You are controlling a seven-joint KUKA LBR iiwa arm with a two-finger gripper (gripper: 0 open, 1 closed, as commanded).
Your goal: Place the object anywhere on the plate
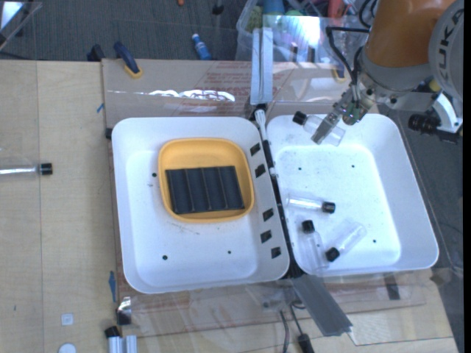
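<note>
The tool (340,118) pinches a clear plastic vial with a black cap (315,126) above the right white bin (412,197), well apart from the yellow plate (168,160)

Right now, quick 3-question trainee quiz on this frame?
1. True or false: the yellow plate sits in the left bin.
2. Which bin holds the loose clear vials with black caps? A) left B) right
3. Fill in: the tool is over the right bin's ____ edge, with a clear vial at its tip.

Key: 1 true; 2 B; 3 far.
</note>
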